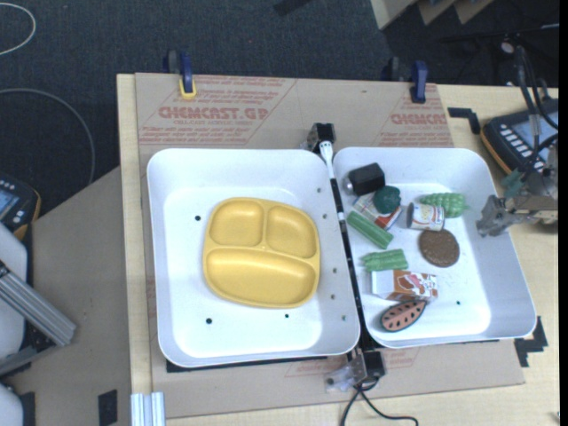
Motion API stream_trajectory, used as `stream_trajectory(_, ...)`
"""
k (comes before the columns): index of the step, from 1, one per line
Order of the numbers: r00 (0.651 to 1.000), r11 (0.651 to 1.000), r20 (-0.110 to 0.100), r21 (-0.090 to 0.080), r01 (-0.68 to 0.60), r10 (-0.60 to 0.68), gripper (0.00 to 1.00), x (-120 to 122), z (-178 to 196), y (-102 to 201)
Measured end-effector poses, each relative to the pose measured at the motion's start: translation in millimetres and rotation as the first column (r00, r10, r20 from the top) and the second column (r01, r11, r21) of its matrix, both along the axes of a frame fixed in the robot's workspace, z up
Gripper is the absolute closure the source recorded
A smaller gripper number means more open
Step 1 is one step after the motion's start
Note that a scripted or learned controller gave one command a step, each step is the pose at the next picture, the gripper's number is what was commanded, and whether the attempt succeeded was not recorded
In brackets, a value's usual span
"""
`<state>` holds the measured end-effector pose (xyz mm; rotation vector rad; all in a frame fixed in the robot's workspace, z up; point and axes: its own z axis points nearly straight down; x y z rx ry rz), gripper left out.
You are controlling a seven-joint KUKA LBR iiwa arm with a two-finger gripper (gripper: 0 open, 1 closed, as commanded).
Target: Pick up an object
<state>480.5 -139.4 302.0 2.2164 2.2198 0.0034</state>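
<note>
The right bin [506, 291] holds several small items. A black block [366, 178] lies at its back left, with a dark green cap [387, 199] and a green stick [368, 229] just in front of it. A small white can [427, 216] and a green leafy piece [448, 204] sit mid-bin, beside a brown disc [439, 248]. Nearer the front are a green ridged piece [384, 260], a white and red packet [406, 284] and a brown oval piece [404, 315]. My gripper [491, 217] hangs at the bin's right rim, apart from all of them, with nothing seen in it.
The left bin [173, 264] holds a yellow divided plate [262, 251]. Blue clamps [185, 71] [419, 80] pin the cardboard sheet at the back. A black device [519, 140] and cables lie off the bench's right edge, behind the gripper.
</note>
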Motion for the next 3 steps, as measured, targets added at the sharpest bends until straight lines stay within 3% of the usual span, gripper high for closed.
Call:
stream_trajectory(1, 1.000, 1.000, -0.012, 0.006, -0.006, 0.006, 1.00, -2, -51, 71)
stream_trajectory(3, 1.000, 1.000, -0.001, 0.001, 0.000, 0.000, 1.00, 0, -28, 67)
